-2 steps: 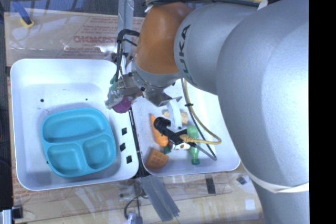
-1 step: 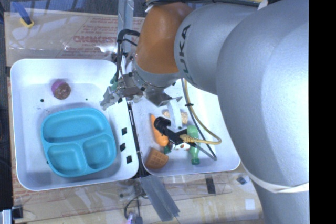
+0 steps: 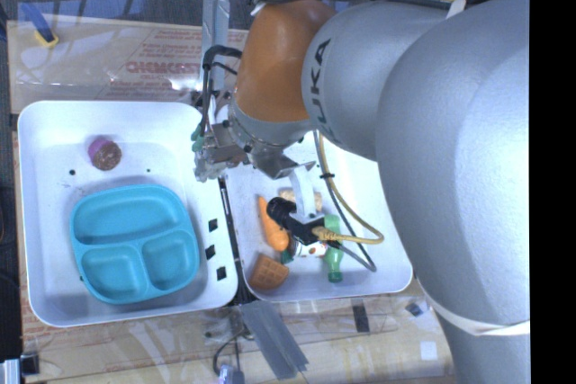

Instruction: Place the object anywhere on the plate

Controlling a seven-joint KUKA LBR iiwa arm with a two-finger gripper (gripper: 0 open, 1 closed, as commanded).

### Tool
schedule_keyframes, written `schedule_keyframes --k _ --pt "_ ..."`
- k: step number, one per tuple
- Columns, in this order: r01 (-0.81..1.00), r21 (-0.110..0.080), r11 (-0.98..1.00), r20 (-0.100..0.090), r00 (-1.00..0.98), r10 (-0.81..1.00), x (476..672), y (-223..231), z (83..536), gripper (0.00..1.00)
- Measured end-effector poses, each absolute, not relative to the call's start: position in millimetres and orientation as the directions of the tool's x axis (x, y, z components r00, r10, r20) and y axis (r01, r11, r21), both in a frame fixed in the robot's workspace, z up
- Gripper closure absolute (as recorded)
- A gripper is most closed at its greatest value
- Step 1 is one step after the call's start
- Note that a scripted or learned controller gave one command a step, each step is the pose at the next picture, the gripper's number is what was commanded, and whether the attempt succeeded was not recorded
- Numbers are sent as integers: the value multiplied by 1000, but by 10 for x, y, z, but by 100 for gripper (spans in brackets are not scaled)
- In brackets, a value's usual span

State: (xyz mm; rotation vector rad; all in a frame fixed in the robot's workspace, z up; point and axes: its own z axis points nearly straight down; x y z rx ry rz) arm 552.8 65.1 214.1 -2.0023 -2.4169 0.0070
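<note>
The big grey arm with its orange band reaches in from my right. Its gripper (image 3: pixel 210 156) hangs over the wall between the left shallow white bin (image 3: pixel 40 184) and the right one (image 3: pixel 360 189). I cannot tell whether it is open or closed. The blue three-compartment plastic plate (image 3: pixel 135 247) lies lower-left of it in the left bin. My likely object, the orange carrot-shaped piece (image 3: pixel 275 236), lies lower-right in the right bin, its long axis running up and down the view. It looks smooth and tapered.

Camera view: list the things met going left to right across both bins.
Blue plate → gripper → orange carrot → green bottle.
</note>
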Motion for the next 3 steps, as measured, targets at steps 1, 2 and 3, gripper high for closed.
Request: schedule_keyframes --k 1,2,3 --pt "945 -3 -327 -2 327 945 5510 987 1941 100" --pt "828 -4 -561 -3 560 828 5836 1147 2373 100" --pt "621 -6 -784 -8 784 621 5450 1375 2320 100"
